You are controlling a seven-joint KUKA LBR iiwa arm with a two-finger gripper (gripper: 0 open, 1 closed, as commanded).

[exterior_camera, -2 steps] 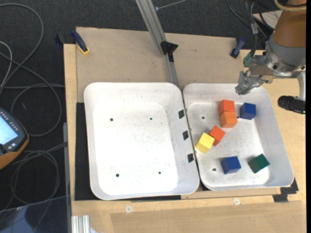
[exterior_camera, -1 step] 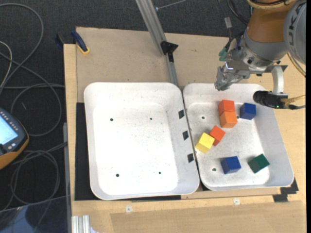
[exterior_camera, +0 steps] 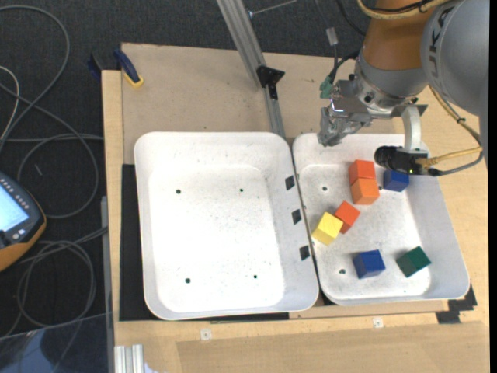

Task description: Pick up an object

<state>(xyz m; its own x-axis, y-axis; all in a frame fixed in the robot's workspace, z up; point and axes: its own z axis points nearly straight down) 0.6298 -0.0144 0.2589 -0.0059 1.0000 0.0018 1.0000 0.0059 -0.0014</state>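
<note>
Gripper (exterior_camera: pixel 332 134): over right bin's (exterior_camera: pixel 443 231) far rim, finger state unclear. Bin holds orange (exterior_camera: pixel 363 181), yellow (exterior_camera: pixel 328 228), blue (exterior_camera: pixel 368 263), green (exterior_camera: pixel 413 261) blocks.

a wooden bench (exterior_camera: pixel 194 76) bears two white bins (exterior_camera: pixel 155 162) (exterior_camera: pixel 443 239) side by side.

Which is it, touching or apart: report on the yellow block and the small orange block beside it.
Touching. The camera view shows the yellow block pressed against the small orange block, no white bin floor between them.
</note>
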